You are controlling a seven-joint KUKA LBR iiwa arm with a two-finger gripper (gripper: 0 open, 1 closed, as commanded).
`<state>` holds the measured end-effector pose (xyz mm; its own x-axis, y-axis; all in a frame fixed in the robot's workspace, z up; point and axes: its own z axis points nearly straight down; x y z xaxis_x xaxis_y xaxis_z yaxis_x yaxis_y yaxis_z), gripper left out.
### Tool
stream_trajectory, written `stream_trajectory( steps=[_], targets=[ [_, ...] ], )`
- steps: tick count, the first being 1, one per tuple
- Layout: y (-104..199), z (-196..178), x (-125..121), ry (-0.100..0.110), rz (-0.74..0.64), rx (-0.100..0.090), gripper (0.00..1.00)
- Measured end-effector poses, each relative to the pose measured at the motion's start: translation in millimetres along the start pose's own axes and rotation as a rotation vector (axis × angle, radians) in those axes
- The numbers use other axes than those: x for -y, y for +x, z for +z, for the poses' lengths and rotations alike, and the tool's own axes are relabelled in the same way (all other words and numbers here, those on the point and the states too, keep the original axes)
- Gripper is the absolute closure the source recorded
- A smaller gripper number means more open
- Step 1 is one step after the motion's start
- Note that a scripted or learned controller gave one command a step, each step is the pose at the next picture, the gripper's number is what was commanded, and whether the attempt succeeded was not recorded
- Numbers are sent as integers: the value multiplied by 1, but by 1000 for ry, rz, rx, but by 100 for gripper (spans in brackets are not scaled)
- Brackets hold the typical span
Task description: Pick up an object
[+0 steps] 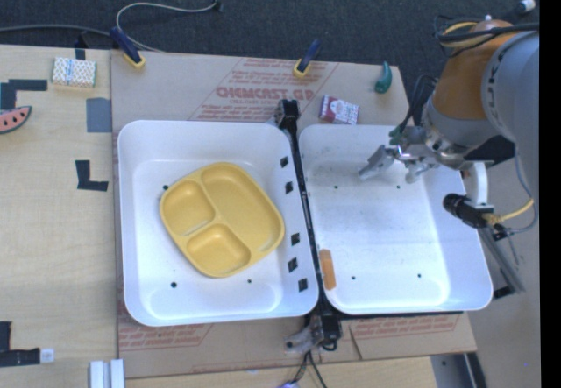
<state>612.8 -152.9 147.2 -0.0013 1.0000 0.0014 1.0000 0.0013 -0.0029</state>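
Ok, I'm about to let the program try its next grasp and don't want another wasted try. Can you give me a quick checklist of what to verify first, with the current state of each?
1. Gripper carries nothing: ok, nothing shows between its fingers.
2. Gripper is over a bin: ok, it hangs over the right bin, near its far edge.
3. A target lies under the gripper: not ok, only bare bin floor there.
4. Nearest object in that bin: the small orange piece lies at the near left edge, apart from the gripper.
5. Yellow divided plate: ok, lies flat in the left bin, unobstructed.
6. Finger opening: cannot tell.
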Motion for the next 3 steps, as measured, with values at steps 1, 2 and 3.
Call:
stream_trajectory(
  steps=[1,2,3],
  targets=[
    [14,61,-38,-5,0,4,0],
    [13,51,-39,-6,-2,5,100],
    [58,61,0,-4,0,2,100]
  ],
)
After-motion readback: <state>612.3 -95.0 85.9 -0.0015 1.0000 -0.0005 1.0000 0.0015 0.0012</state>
